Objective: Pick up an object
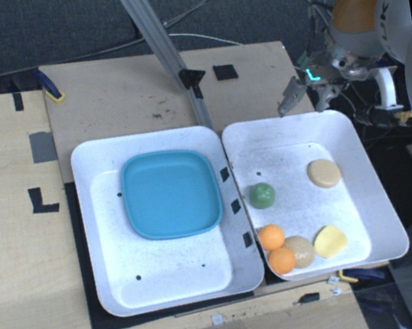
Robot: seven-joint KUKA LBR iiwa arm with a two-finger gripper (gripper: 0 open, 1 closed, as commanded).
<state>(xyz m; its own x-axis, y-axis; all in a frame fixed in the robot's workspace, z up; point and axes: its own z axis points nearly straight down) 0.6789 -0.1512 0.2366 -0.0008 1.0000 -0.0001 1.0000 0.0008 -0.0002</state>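
Above right bin (pixel 343 126), spread empty fingers (pixel 290 98).

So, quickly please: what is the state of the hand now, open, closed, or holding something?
Hand: open, holding nothing, above the far rim of the right bin.

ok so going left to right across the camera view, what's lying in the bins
square blue plastic plate → small green ball → pale yellow rounded lump → flat round tan disc
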